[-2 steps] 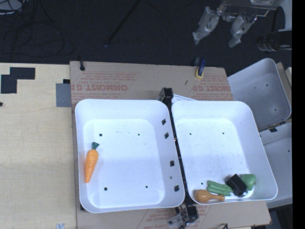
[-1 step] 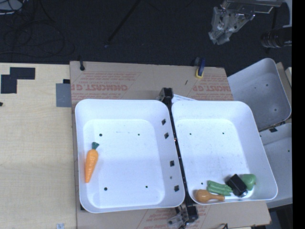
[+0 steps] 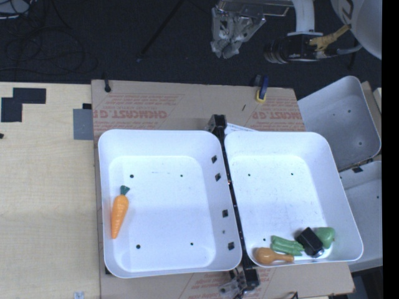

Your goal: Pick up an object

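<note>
**Gripper raised beyond the bins, objects lying below**

You have the gripper up at the top of the camera view, over the dark floor beyond the bench and well clear of both bins. Its fingers hang down with nothing between them; they look close together, though against that dark background you should treat this as a fair guess only.

In the left bin you will find a toy carrot by the left wall, orange with a green top, lying roughly lengthwise with the green end pointing away from you.

In the right bin the objects are bunched in the near right corner. A small black block rests tilted on a green piece. Just left of it lies a green pod-like toy, and touching that, nearer the bin's front wall, an orange-brown pear-shaped toy.

Both bins sit on a cardboard sheet laid over the wooden bench.
</note>
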Tool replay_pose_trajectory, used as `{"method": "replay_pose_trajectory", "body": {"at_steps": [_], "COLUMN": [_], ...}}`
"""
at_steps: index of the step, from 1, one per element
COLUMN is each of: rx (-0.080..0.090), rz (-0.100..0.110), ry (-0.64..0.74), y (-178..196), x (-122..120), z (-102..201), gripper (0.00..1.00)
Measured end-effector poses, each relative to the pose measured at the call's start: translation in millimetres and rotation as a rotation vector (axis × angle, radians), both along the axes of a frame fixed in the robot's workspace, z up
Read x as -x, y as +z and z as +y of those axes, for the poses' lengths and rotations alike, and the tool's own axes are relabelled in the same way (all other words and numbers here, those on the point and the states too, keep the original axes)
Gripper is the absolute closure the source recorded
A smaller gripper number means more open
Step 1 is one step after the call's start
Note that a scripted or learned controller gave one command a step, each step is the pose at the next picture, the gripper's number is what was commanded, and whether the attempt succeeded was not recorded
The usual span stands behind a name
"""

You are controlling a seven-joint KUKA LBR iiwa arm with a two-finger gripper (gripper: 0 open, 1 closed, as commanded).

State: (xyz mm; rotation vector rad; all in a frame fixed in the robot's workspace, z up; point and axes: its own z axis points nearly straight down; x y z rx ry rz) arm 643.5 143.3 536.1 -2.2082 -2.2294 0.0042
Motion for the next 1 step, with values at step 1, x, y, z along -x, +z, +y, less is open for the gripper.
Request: {"method": "replay_pose_trajectory", "body": {"at_steps": [1], "rx": [0.003], "rz": [0.003], "ry": [-0.008], "y": [-23.1], "x": [-0.4], "z": [8.6], "gripper": [1.00]}}
